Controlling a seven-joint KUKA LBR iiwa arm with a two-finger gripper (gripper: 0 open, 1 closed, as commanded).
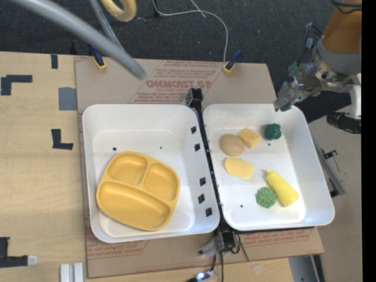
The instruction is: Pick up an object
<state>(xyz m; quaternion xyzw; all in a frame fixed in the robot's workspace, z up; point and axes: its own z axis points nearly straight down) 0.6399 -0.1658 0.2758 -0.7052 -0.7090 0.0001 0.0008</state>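
The right bin (305,157) holds several food toys: a dark green broccoli piece (272,131), a yellow cheese cube (249,137), a tan round potato (231,145), a pale yellow slice (239,168), a yellow squeeze bottle (281,188) and a lighter green broccoli (265,197). My gripper (284,100) hangs over the bin's far right corner, above and to the right of the dark broccoli. Nothing shows between its fingers.
A yellow divided plate (138,189) lies in the left bin (94,128). A black clip strip (202,157) runs along the seam between the bins. Grey hoses (70,22) cross the top left. Cardboard (176,81) lies under both bins.
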